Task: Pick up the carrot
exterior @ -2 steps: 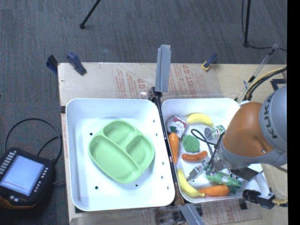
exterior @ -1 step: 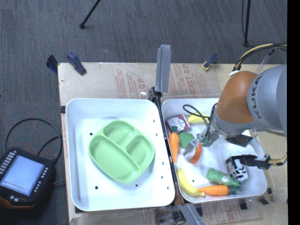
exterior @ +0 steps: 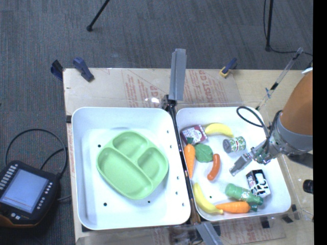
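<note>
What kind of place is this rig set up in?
Probably a robotics lab test bench: two white bins on a clamped board, toy food like the carrot, a teach pendant on grey carpet, and tripod legs behind.

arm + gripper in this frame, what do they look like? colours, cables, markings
The arm enters from the right: a broad orange band above a grey wrist section. The gripper is a slim grey metal piece with small blue-green marks near its base. A black cable loop lies by the wrist, with thin rods or wires running up to the right. No readable markings.
</note>
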Controlling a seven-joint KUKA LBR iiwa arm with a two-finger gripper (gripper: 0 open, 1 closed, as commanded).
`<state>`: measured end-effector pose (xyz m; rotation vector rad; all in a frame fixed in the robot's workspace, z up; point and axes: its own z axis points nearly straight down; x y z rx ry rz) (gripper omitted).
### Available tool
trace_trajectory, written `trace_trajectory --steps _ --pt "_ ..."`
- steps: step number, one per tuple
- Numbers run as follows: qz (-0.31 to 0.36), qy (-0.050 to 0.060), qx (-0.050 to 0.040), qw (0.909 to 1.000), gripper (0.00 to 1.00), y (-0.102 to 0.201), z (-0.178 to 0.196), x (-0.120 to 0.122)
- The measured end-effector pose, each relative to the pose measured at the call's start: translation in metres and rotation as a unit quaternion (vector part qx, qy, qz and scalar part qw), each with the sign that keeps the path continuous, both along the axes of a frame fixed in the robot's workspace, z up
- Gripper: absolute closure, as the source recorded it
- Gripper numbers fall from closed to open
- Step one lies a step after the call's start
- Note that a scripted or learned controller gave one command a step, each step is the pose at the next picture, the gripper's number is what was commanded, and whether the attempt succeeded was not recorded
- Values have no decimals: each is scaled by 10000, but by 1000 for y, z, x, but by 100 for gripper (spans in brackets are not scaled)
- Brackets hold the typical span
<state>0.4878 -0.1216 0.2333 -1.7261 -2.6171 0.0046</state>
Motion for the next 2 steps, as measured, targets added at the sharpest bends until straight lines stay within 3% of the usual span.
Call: trace_trajectory --steps 1,2 --pt "271 -40 -14 9996 0 25 -144 -12" --pt "239 26 8 9997 100 25 -140 -16"
